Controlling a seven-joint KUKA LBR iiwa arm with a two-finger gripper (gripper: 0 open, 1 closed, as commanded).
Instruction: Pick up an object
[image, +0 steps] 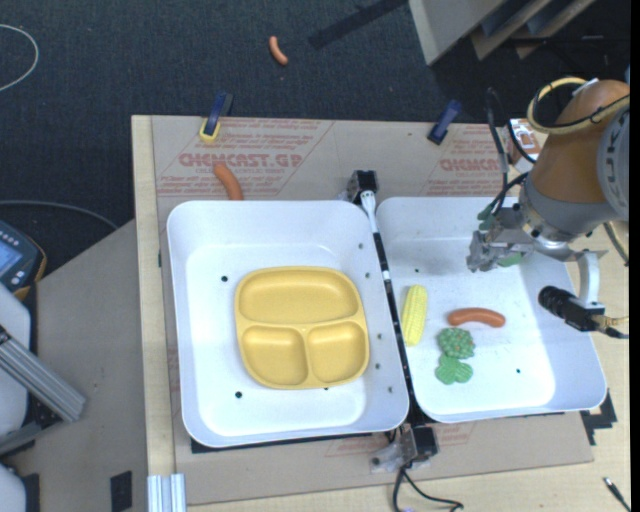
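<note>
Green broccoli pieces (455, 355), orange sausage (476, 318), yellow corn cob (413, 314) loose at lower centre of right white bin (560, 385) | gripper (497, 248) above them, upper right, claw state unreadable | risk: descent onto bare floor, nothing grasped

I see glossy white plastic bins (190, 300), a smooth matt yellow plastic tray (300, 325) and a bare wood table (155, 160)

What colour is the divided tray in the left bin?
Yellow. The tray shows plainly in the camera view, lying in the left bin.
</note>
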